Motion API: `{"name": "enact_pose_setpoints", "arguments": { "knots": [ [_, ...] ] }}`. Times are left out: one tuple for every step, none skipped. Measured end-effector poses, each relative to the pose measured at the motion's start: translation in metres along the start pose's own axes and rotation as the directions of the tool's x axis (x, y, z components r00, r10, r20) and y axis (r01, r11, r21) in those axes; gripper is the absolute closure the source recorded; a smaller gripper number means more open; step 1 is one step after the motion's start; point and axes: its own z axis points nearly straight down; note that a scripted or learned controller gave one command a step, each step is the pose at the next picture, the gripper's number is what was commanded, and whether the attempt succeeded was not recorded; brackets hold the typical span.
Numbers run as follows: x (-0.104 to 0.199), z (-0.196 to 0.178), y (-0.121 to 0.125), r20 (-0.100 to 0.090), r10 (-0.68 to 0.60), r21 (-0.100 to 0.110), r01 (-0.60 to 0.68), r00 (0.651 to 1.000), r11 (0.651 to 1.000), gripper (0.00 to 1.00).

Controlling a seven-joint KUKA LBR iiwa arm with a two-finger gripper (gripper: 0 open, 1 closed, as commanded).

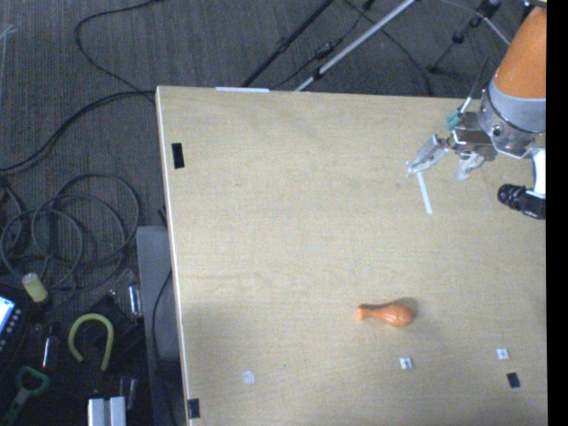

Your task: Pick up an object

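One orange object [387,314] lies on the bench [293,193]; tool [444,160] spread, grasping nothing.

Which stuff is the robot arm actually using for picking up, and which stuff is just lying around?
For the job:
- end effector
- orange gourd-shaped toy on the bench

Just lying about:
- cables on the floor
- green hook
- stand legs

One fixed camera looks down at a slant over the bench [293,229]; moderately far.
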Motion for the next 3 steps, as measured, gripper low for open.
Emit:
{"name": "enact_pose_setpoints", "arguments": {
  "knots": [
    [0.018,0.158,0.035,0.001,-0.205,0.000,0.205,0.979,0.979,0.00],
    [0.066,0.158,0.034,0.001,-0.356,-0.001,0.356,0.935,0.935,0.00],
    [0.061,0.097,0.034,0.001,-0.161,-0.001,0.161,0.987,0.987,0.00]
  ]
}}
